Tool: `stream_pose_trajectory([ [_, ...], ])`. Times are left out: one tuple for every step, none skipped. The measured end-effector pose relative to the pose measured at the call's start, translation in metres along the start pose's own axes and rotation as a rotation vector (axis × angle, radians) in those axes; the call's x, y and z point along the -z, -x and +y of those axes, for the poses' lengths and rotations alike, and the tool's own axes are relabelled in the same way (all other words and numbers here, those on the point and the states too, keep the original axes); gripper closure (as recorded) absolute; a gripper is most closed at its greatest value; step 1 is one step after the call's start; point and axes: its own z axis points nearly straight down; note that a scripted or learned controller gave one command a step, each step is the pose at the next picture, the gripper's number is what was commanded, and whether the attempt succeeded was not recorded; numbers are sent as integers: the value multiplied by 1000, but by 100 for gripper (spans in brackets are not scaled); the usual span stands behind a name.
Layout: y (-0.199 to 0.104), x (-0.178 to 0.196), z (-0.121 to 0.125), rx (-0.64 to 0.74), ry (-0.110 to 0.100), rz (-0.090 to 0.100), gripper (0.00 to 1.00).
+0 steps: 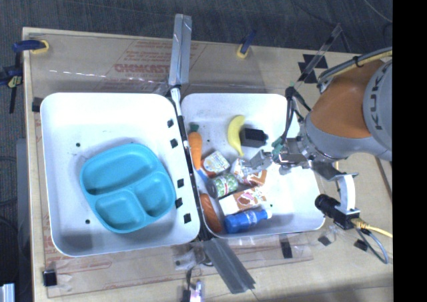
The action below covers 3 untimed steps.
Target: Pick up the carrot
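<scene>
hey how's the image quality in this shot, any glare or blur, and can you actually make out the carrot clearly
Camera view: lighting is even and soft, with faint shadows inside the left bin around the blue tray; the white bins look slightly washed out, with no hard glare. The picture is low-resolution and a bit soft overall. The carrot is readable as an orange stick against the right bin's left wall; the gripper is blurry.

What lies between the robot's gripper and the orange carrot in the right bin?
Between the gripper and the orange carrot at the bin's left wall lie a small orange-and-white packet and, further back, a yellow banana.
</scene>
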Motion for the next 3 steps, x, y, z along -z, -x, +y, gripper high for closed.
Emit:
stream_pose_trajectory([
  [17,-59,47,220,2,-2,0],
  [19,-114,102,281,11,-5,0],
  [27,-114,86,347,11,-5,0],
])
